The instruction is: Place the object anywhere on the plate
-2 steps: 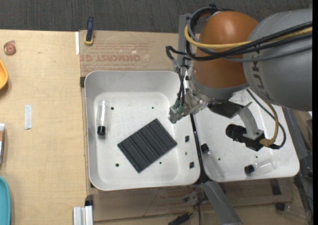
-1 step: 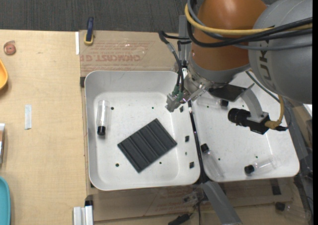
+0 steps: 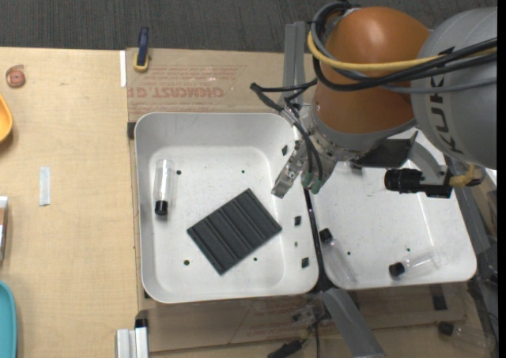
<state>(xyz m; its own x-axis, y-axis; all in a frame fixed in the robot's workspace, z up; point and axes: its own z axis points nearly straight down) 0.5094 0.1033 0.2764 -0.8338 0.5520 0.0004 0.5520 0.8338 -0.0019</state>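
A dark ribbed rectangular plate [image 3: 234, 230] lies tilted on the floor of the left bin [image 3: 146, 214]. To its left, near that bin's left wall, lies a clear tube with a black cap [image 3: 162, 187]. A second clear tube with a black cap [image 3: 413, 263] rests in the right bin [image 3: 443, 230] near its front edge. My gripper [image 3: 297, 181] hangs over the rims where the two bins meet, above and to the right of the plate. Its fingers stand apart, open, with nothing visible between them.
The arm's large orange and grey body [image 3: 371, 72] covers the back of the right bin. Small black bits [image 3: 325, 235] lie near the shared rim. A cardboard sheet [image 3: 198, 84] sits behind the left bin, with a wooden bench top [image 3: 63, 190] to the left.
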